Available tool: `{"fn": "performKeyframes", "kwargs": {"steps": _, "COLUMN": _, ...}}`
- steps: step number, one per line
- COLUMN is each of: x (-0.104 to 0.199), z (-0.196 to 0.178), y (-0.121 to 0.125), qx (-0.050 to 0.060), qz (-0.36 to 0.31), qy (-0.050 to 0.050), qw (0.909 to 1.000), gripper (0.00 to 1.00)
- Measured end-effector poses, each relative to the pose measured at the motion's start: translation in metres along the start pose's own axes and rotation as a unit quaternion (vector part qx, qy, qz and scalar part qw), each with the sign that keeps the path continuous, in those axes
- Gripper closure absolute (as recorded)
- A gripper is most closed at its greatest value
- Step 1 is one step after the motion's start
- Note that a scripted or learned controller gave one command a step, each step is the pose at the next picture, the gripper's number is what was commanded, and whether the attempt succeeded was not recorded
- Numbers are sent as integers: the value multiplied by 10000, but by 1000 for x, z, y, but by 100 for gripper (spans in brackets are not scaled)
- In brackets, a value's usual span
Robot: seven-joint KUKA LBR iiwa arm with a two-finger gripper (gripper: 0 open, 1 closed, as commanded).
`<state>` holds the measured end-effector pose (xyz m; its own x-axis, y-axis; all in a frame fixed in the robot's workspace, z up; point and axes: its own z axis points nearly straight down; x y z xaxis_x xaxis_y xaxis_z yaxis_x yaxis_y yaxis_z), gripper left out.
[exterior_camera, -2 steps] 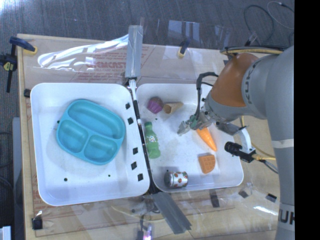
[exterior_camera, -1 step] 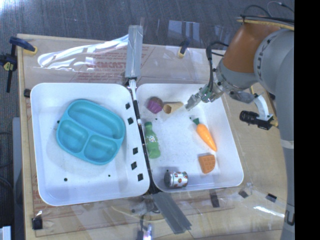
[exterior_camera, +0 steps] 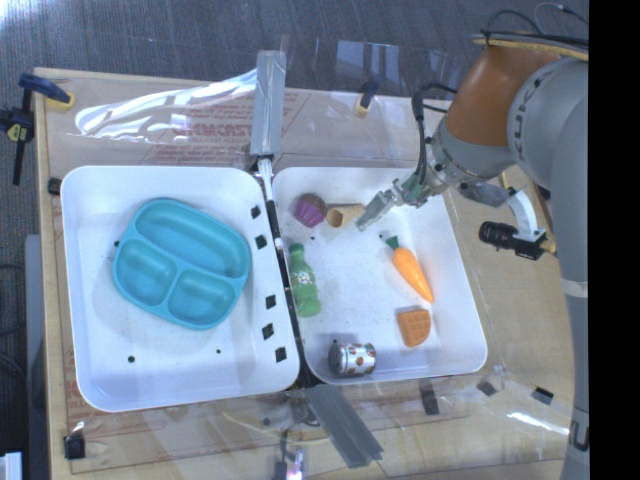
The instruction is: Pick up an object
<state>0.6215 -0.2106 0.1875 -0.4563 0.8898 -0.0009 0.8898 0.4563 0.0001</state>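
Observation:
My gripper (exterior_camera: pixel 374 211) hangs over the back of the right bin (exterior_camera: pixel 455 268), its tip pointing down and left. Just left of the tip lies a small tan cone (exterior_camera: pixel 343 214), with a purple ball-like toy (exterior_camera: pixel 310 209) beside it. An orange carrot with a green top (exterior_camera: pixel 411 271) lies just below and right of the gripper. A green bottle (exterior_camera: pixel 303 280) lies along the bin's left wall. Nearer the front sit an orange wedge (exterior_camera: pixel 414 326) and a small metal can (exterior_camera: pixel 352 358) on its side. I see nothing held in the gripper.
A blue divided plate (exterior_camera: pixel 183 263) lies in the left bin (exterior_camera: pixel 90 348). A ridge with black clips (exterior_camera: pixel 270 268) separates the bins. Clear plastic sheeting (exterior_camera: pixel 170 108) lies behind them. The arm's orange band (exterior_camera: pixel 490 88) looms at the upper right.

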Motion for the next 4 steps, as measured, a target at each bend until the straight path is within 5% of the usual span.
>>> {"fn": "performKeyframes", "kwargs": {"steps": 1, "x": 18, "z": 73, "y": -32, "qx": 13, "qz": -283, "qy": 17, "qw": 9996, "gripper": 0}}
{"fn": "performKeyframes", "kwargs": {"steps": 2, "x": 17, "z": -36, "y": -35, "qx": -3, "qz": -421, "qy": -6, "qw": 9991, "gripper": 0}}
{"fn": "performKeyframes", "kwargs": {"steps": 3, "x": 24, "z": 96, "y": -43, "qx": 7, "qz": -420, "qy": 8, "qw": 9991, "gripper": 0}}
{"fn": "performKeyframes", "kwargs": {"steps": 4, "x": -2, "z": 40, "y": 5, "qx": 1, "qz": -166, "qy": -1, "qw": 9999, "gripper": 0}}
